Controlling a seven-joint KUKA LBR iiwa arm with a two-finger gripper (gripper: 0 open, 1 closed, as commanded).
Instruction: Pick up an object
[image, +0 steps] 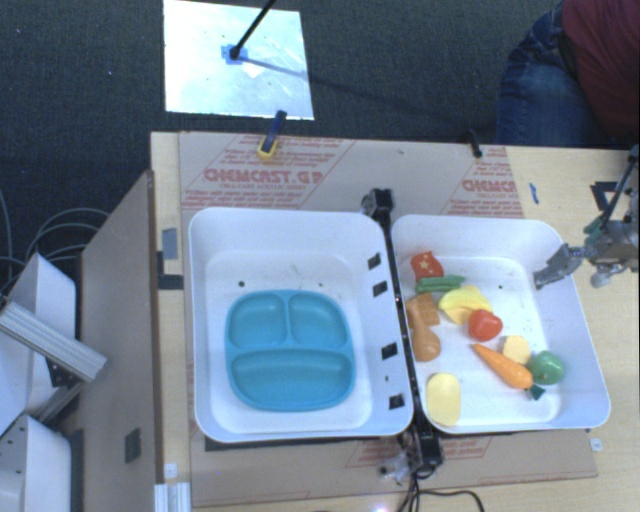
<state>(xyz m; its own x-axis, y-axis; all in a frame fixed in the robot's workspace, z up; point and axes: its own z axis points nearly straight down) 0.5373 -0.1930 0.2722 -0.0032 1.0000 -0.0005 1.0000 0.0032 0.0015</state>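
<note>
The right bin (560, 405) holds several toy foods: a red pepper (427, 264), a green bean pod (440, 284), a yellow piece (465, 302), a red tomato (485, 324), a brown piece (424, 327), an orange carrot (503, 367), a small cream piece (516, 348), a green piece (546, 367) and a pale yellow piece (444, 397). My gripper (575, 273) hangs over the bin's upper right rim, to the right of and above the food pile. It is open with nothing between its fingers.
In the left bin (215, 250) lies a blue divided plate (290, 350). A black divider (395, 320) runs between the bins. Cardboard (330, 170) lies under both, and a person in jeans (545, 70) stands at the top right.
</note>
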